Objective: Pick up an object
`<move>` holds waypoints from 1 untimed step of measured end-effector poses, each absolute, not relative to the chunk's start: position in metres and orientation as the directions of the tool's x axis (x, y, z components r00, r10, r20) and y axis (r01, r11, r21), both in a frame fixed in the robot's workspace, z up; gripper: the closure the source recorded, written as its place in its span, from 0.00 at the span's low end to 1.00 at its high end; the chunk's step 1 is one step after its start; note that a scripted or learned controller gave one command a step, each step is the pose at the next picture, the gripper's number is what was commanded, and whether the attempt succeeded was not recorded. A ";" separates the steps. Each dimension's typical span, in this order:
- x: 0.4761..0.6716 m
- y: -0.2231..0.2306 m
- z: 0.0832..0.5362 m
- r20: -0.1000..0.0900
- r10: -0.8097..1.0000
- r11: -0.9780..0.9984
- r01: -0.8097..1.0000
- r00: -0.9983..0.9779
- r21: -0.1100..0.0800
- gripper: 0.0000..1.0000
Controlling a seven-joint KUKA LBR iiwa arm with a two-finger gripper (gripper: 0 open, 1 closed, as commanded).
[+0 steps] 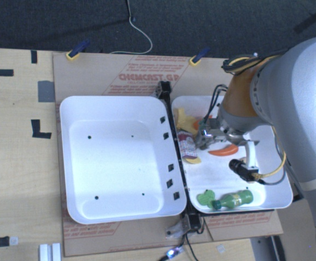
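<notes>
The right bin (272, 200) holds several small objects. A green bottle (235, 199) lies near its front edge beside a green lump (205, 197). An orange-red curved piece (223, 151) lies mid-bin. A yellow item (184, 120) sits at the bin's back left, and a reddish packet (188, 147) lies along the left wall. My gripper (205, 136) is low over the bin's left-centre, between the yellow item and the orange-red piece. The wrist hides its tips.
The left bin (114, 156) sits beside the right one, with a black divider (171, 145) between them. Both rest on a cardboard sheet (141, 78). A cable (138, 34) trails at the back. The grey arm (288, 107) covers the right bin's far right.
</notes>
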State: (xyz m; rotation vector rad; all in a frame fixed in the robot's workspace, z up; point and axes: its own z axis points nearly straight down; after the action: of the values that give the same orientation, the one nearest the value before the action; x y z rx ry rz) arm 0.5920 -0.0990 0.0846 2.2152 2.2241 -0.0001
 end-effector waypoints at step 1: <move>0.564 -0.095 0.129 -0.001 1.000 -0.001 1.000 0.001 0.000 1.00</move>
State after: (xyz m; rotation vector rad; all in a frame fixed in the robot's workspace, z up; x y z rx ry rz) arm 0.5641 -0.0948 0.1290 2.2226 2.2199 -0.0010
